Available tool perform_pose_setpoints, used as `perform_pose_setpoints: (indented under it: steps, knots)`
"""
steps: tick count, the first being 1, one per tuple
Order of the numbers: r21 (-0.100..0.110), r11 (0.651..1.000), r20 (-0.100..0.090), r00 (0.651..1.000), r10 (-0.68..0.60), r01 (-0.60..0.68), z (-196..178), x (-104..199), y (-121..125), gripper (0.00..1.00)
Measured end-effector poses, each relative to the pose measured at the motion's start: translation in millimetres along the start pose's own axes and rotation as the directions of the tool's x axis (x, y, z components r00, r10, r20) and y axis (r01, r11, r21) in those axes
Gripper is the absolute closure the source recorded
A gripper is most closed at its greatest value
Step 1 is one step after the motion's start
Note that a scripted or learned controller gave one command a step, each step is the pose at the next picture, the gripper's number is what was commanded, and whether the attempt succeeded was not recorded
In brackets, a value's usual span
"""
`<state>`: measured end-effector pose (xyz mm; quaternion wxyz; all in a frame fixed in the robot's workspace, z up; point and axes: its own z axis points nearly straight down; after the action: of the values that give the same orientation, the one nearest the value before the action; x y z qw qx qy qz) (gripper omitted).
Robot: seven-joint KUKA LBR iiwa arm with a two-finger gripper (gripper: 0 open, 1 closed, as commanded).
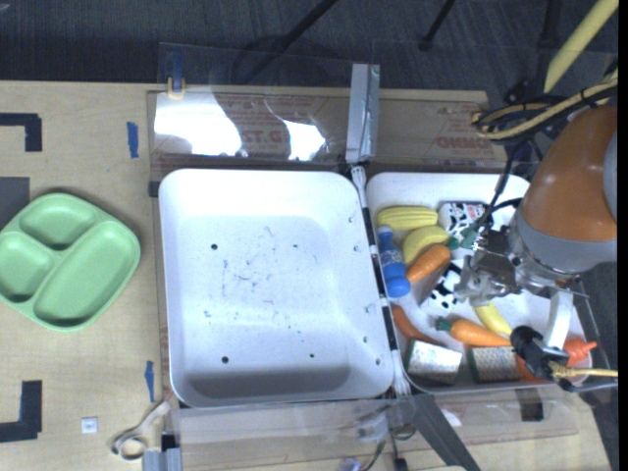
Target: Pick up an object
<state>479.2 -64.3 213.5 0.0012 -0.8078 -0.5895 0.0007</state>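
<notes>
Status: pick not yet accomplished, as far as visible.

Pincer lowered into the right bin, among the clutter. Whether open or closed: cannot tell; metal parts there merge with the objects beneath. Nothing confirmed between them, so no hold recorded.

Candidate objects, placed relative to the pincer:
- Cow-patterned toy, black and white, directly beside and partly under, on the side away from the arm. Likeliest target by position, though contact not verifiable.
- Carrot, orange, just beyond the toy, slanted.
- Two bananas, further off toward the bin's far wall.
- Blue bottle, past the carrot, against the wall shared with the left bin.
- Second carrot, on the near side, lying flat, close below.
- Small yellow piece, just beside and slightly nearer than the pincer.
- White block and grey mesh-faced block, at the bin's near wall, apart from the pincer.

Outside the work area: green divided plate on the bench, well apart, across the left bin.

Remaining, by judgement: closure on one object, then a lift clear of the bin. Dense packing noted as a risk; a neighbouring item could be caught or the grasp could slip.
</notes>
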Motion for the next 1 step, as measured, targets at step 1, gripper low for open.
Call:
perform_pose_setpoints:
  steps: [1]
  knots:
    - [-0.002, 0.977, 0.0, 0.977, 0.214, -0.214, -3.5, -94.3, 33.9, 1.0]
